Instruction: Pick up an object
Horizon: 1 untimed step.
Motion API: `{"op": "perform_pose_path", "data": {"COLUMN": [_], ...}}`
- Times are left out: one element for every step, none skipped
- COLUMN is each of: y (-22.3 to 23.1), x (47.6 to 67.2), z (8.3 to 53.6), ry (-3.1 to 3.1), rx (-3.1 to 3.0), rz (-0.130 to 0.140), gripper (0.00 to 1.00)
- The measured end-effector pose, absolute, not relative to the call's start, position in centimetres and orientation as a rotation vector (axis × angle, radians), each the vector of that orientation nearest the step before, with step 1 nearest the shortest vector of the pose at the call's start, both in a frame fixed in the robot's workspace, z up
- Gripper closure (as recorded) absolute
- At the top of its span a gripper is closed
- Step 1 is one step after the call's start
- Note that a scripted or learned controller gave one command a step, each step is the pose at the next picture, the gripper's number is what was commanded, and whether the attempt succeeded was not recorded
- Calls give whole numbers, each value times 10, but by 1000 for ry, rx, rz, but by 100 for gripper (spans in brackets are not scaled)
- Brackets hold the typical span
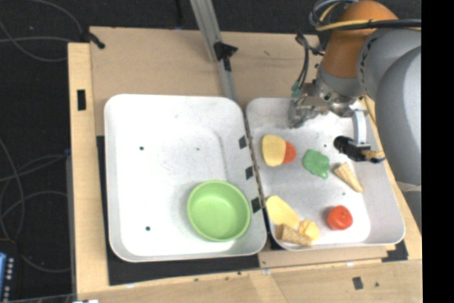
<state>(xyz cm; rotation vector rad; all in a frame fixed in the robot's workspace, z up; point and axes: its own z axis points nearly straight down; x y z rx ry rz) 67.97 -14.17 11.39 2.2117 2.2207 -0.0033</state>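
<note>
My gripper [299,115] hangs over the far left part of the right bin [376,227], above bare white floor. Nothing shows between its fingers. Below it in the same bin lie a yellow and orange piece [274,150], a green piece [316,163], a tan cone [347,176], a red tomato-like piece [340,217] and yellow and tan pieces [291,221] at the near left corner. The yellow and orange piece is the closest to the gripper, a little to its near left.
The left bin [142,131] holds a green bowl [218,210] near its front right corner. A slanted metal pole [202,7] stands behind the bins. The arm's grey body fills the right side above the right bin.
</note>
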Motion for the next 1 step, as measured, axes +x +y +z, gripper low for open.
{"op": "perform_pose_path", "data": {"y": [-140], "x": [688], "z": [161], "ry": [2225], "rx": [2213], "rz": [8], "gripper": [100]}}
